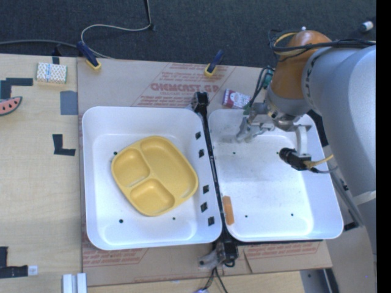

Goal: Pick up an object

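The hand (244,131) is held low over the right bin (278,215); its finger state cannot be told, and a yellow divided plate (154,174) is seen in the left bin (101,224)

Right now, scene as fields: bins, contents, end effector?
left bin: yellow divided plate, lying flat
right bin: small orange object at its left edge, near the divider
end effector: over the right bin's far-left part, nothing seen between its fingers
finger state: cannot tell
bench extras: small red-and-white packet behind the bins
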Robot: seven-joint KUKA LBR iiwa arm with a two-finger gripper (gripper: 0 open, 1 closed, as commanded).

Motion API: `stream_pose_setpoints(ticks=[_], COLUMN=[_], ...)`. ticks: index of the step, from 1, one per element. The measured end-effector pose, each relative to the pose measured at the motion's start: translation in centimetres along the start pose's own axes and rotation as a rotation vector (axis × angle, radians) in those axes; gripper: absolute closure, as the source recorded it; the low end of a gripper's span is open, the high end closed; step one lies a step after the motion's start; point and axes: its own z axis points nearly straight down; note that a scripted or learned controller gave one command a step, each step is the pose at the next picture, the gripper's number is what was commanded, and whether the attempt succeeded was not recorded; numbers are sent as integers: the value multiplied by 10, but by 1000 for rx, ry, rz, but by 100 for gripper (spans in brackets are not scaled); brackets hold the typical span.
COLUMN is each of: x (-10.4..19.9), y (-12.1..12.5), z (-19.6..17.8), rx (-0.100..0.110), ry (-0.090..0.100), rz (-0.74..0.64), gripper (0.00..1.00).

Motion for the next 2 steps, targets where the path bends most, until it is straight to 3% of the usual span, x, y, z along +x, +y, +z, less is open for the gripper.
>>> stream_pose_setpoints(ticks=[1, 2], x=[0, 1], y=[0, 0], z=[0, -9], rx=[0, 1], ry=[0, 2], rz=[0, -1], gripper=[0, 100])
